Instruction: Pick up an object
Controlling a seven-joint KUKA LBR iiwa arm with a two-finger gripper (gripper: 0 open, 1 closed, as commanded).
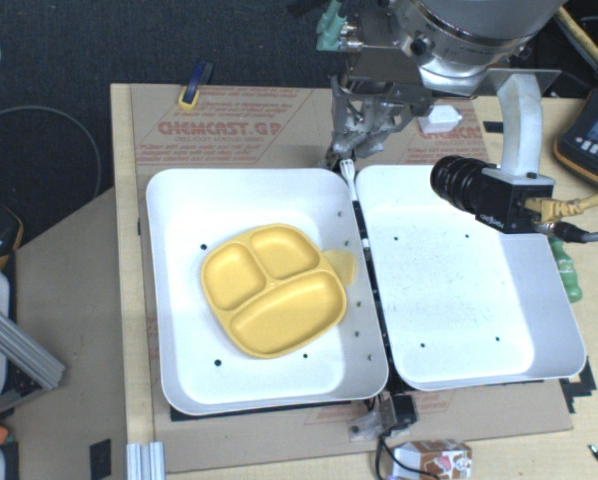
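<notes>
A yellow divided plate point(271, 290) with three compartments lies flat in the middle of the left white bin point(179, 208). A small pale yellow piece point(341, 266) pokes out from under its right edge. My gripper point(354, 143) hangs over the back rim where the two bins meet, well behind the plate and apart from it. Nothing shows in the gripper. The grey wrist point(459, 28) and its orange band fill the top of the view above it.
The right white bin point(459, 288) holds only dark specks. A black cylinder point(476, 192) on a white bracket juts over its back right part. A green object point(569, 273) lies along its right rim. A blue and yellow clip point(193, 85) rests on the cardboard behind the left bin.
</notes>
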